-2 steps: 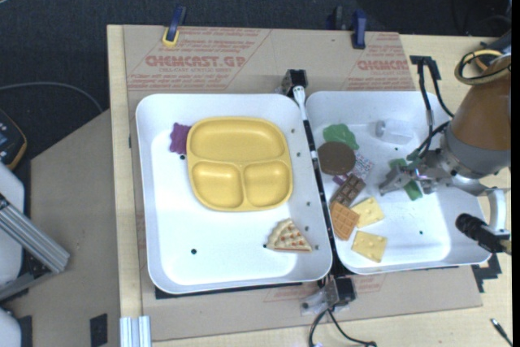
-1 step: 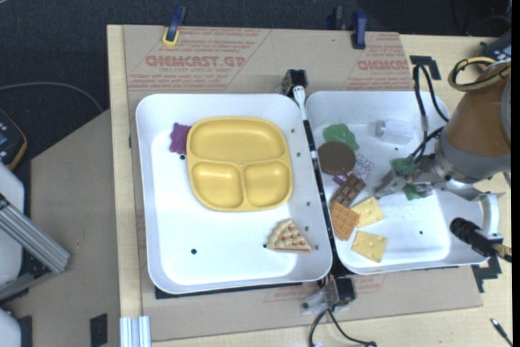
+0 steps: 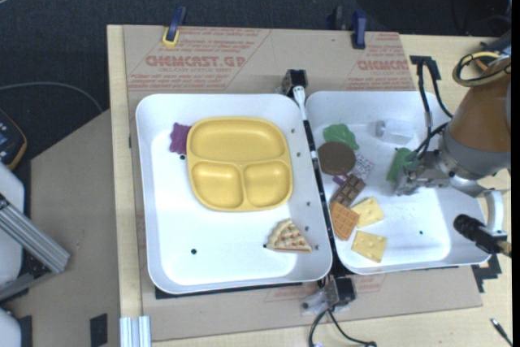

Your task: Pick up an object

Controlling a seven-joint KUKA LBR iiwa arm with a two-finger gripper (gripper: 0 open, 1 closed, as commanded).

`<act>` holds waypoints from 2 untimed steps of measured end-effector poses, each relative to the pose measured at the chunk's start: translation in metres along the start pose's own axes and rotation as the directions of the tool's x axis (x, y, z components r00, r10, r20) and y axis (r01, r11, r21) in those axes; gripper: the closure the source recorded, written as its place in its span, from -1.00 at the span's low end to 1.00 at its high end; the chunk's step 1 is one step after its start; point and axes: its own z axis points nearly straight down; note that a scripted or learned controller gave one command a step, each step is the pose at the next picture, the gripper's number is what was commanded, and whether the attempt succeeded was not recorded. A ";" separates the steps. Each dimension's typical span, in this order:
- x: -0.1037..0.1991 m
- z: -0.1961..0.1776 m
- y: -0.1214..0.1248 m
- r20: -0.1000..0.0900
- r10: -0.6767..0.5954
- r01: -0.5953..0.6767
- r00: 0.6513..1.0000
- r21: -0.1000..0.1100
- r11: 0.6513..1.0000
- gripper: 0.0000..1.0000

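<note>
From above, the bench (image 3: 244, 53) carried two shallow white bins side by side. In the left bin (image 3: 162, 199) sat a yellow divided tray (image 3: 240, 161), with a purple piece (image 3: 179, 136) tucked against its far left corner and a waffle wedge (image 3: 289, 237) lying near the bin's near right corner.

The right bin (image 3: 422, 244) held the clutter of toy food: a green leafy piece (image 3: 340, 133) toward the far left, a round brown cookie (image 3: 335, 157) just near of it, a chocolate bar (image 3: 349, 191) below that, a square waffle (image 3: 344, 219) touching the bar's near end, and two cheese slices, one (image 3: 368, 211) beside the waffle and another (image 3: 370, 245) nearer the front rim. A clear plastic piece (image 3: 390, 128) lay toward the far side.

The grey arm (image 3: 479, 134) reached in from the right, its gripper (image 3: 406, 179) low over the right bin's middle. A small green object (image 3: 398, 165) sat right against the fingertips, on their far left side; whether the claw was pinching it, spread or pressed together, I could not tell from that angle
</note>
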 end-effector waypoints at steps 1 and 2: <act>-0.009 -0.051 -0.005 0.004 0.001 -0.001 1.000 -0.006 1.000 1.00; 0.000 -0.106 -0.008 0.003 -0.003 0.003 1.000 -0.007 1.000 1.00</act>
